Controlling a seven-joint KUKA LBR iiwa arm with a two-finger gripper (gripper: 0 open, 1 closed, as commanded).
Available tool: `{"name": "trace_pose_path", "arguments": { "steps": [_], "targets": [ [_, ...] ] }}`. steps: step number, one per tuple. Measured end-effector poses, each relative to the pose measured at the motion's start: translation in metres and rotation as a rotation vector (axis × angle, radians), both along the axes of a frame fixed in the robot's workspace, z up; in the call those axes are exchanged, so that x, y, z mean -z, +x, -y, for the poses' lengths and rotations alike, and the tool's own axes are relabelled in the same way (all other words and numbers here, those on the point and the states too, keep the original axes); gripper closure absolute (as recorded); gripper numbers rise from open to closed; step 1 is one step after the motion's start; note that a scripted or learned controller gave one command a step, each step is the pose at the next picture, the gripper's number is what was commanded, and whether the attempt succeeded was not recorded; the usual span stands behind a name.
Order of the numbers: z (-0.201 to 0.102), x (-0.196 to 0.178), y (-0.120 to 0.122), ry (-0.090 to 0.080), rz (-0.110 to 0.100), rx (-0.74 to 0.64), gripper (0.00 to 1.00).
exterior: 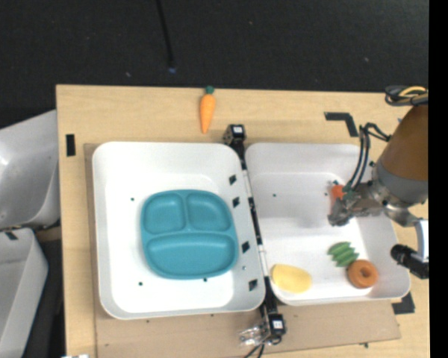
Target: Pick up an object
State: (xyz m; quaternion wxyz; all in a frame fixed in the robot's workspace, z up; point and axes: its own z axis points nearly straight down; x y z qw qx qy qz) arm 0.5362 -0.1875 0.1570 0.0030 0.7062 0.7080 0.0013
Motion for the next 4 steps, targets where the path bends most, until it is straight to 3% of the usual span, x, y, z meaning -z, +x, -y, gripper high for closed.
{"name": "trace_pose_path", "arguments": {
  "steps": [2,4],
  "targets": [
    [-0.002,-0.094,0.014,0.0,0.0,-0.001,1.0],
    [-0.113,-0.101,0.031,0.003,-0.004,-0.005,1.0]
  ]
}}
